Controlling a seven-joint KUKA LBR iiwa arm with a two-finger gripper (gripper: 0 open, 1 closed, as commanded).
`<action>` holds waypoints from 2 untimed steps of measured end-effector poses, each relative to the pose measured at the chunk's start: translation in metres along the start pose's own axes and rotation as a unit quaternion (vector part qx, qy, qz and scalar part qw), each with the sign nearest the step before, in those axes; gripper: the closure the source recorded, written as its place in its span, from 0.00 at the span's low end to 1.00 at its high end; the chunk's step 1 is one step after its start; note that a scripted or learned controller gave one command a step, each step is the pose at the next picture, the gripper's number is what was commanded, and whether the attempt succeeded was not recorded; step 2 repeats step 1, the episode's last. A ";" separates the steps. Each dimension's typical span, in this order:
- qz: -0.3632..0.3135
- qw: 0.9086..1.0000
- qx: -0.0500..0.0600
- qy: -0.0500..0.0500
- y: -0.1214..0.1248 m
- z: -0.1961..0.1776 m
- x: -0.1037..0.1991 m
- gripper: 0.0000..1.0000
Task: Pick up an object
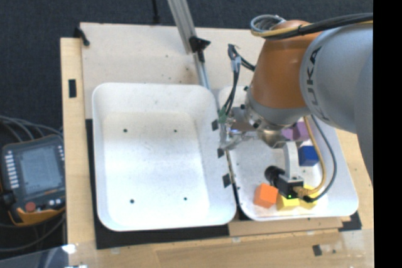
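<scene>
On the grey arm [342, 81] I see dark letters that run down its casing, just right of the orange band [281, 75]. They look like a part of the maker's name, but the view cuts them and I cannot read them with certainty. At the left edge of the view, beside the bench [72, 128], lies a handheld control unit [32, 179] with a screen; what stands on the screen and on its buttons is too small and blurred for me to read. I find no other label, number or sign that I can read on the bins or on the things inside.
</scene>
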State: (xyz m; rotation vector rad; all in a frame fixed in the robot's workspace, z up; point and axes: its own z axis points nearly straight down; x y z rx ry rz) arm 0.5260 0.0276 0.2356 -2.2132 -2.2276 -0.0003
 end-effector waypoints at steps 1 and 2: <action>-0.001 1.000 0.000 0.001 -0.017 -0.007 0.059 1.00; -0.001 1.000 0.000 0.001 -0.017 -0.007 0.059 1.00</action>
